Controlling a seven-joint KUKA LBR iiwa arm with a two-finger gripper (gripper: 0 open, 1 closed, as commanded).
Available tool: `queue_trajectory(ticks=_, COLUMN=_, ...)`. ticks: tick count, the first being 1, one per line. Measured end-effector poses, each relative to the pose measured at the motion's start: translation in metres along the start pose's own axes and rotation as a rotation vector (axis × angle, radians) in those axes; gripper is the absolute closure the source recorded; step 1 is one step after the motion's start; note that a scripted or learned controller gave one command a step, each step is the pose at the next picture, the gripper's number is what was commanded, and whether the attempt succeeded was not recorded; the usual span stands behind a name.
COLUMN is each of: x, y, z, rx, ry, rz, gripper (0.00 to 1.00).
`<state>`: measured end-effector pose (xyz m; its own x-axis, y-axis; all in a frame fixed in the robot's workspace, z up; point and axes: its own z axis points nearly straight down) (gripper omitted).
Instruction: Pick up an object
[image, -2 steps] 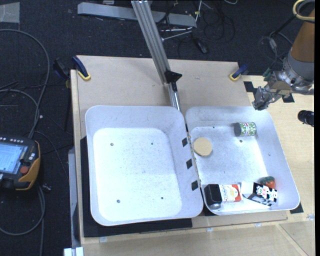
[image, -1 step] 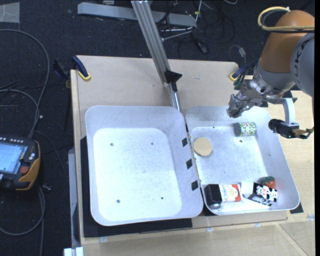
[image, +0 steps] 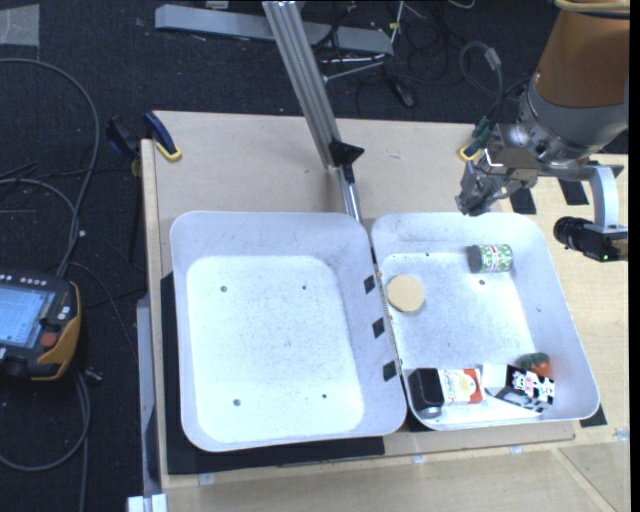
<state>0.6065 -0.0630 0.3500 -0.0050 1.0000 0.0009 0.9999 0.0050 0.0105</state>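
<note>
Objects for the pick all lie in the right-hand bin (image: 560, 330), so take that bin as your landmark. Near its far edge you see a small can (image: 490, 258) on its side, with a green and white label. Toward the bin's left wall, close to the seam with the neighbouring bin, sits a flat round tan disc (image: 406, 294). Along the near edge you find a black and white packet with a red patch (image: 447, 387), lying against the near-left corner, and beside it, toward the near-right corner, a black-and-white patterned toy (image: 530, 382) with a touch of orange and green on top.

Your gripper (image: 478, 196) hangs over the far rim of the right-hand bin, beyond the can and a little to its left, clear of everything inside. You cannot tell from this slant how the tool is set: it reads as a dark cluster below the grey wrist. Nothing is visible in it.

The left-hand bin (image: 270, 330) touches the right-hand bin along its left side. A slanted metal pole (image: 310, 85) rises from beyond the seam between them, and a handheld control pendant (image: 35, 325) rests on the floor well left of both.
</note>
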Motion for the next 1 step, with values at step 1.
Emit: queue_trajectory(ticks=1, x=0.0222, y=0.0258, z=0.0692, rx=0.016, ry=-0.001, rz=0.044, gripper=1.0)
